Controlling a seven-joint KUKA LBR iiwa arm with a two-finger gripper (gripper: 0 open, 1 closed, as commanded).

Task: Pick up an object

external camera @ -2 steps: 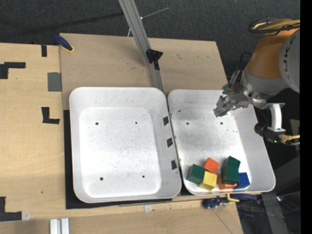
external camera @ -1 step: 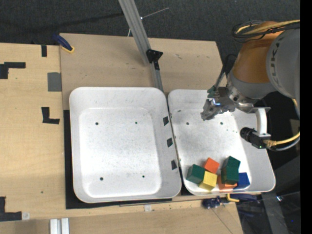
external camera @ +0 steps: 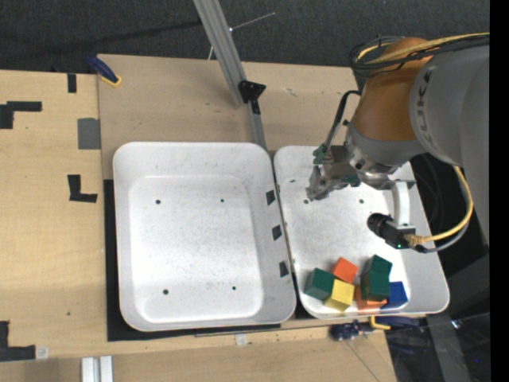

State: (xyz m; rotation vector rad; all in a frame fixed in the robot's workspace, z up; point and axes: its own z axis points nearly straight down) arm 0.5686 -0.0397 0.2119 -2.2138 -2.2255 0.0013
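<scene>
A small heap of blocks lies at the near end of the right bin: a dark green block, an orange one, a yellow one, a second green block and a blue one. My gripper hangs over the far left part of that bin, well away from the blocks, its fingers pointing down. Nothing shows between the fingers.
The left bin sits beside the right one, their rims touching. A slanted metal pole with a black clamp crosses the bench behind the bins. A black cable plug with a yellow lead hangs from the arm over the right bin.
</scene>
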